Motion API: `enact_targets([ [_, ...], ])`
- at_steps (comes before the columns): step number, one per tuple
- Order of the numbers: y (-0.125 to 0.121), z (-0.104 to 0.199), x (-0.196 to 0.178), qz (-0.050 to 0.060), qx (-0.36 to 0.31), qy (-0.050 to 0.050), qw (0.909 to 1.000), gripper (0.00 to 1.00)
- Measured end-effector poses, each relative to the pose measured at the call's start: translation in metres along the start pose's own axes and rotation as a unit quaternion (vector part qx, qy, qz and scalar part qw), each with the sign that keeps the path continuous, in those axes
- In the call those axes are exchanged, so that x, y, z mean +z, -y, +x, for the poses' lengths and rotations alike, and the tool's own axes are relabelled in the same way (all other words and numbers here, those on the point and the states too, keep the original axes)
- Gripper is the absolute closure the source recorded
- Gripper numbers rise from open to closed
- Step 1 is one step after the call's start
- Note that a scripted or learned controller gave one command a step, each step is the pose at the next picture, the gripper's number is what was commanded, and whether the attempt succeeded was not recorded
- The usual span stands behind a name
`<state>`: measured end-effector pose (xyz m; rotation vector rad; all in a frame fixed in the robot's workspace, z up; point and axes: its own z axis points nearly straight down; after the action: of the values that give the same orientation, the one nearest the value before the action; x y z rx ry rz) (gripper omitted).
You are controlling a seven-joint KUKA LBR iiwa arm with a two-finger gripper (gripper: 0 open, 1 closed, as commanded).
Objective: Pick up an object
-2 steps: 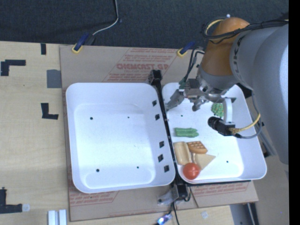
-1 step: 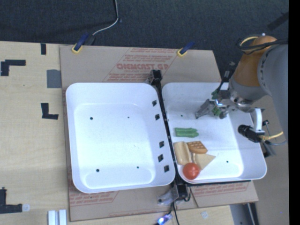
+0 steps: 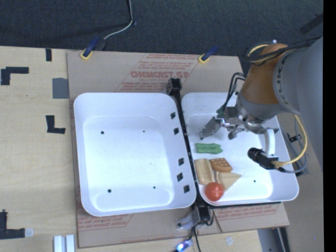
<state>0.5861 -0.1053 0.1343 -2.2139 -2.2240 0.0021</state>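
My gripper point(image 3: 219, 131) hangs over the middle of the right bin point(image 3: 286, 193), its two fingers spread apart with nothing between them. Just below it lies a green pod-shaped object point(image 3: 209, 148). Nearer the bin's front sit a tan bread-like piece point(image 3: 203, 170), a brown waffle-like piece point(image 3: 221, 165), a pale wedge point(image 3: 229, 180) and a red ball point(image 3: 213, 191), clustered together against the bin's left side.
The left bin point(image 3: 126, 151) stands beside the right one, joined by a black divider with clips point(image 3: 181, 140). A black cable connector point(image 3: 260, 157) from the arm hangs over the right bin. Both bins rest on a cardboard sheet point(image 3: 152, 72).
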Motion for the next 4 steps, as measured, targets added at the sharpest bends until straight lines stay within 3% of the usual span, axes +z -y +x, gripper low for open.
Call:
enact_targets([
  [1,0.065,-0.065,0.016,0.002,0.006,0.001,1.0000,0.00],
  [2,0.057,0.021,-0.110,-0.008,-0.003,0.000,1.0000,0.00],
  [3,0.053,0.090,-0.253,-0.010,-0.003,0.000,0.9999,0.00],
  [4,0.105,0.019,-0.277,-0.003,0.005,0.002,1.0000,0.00],
])
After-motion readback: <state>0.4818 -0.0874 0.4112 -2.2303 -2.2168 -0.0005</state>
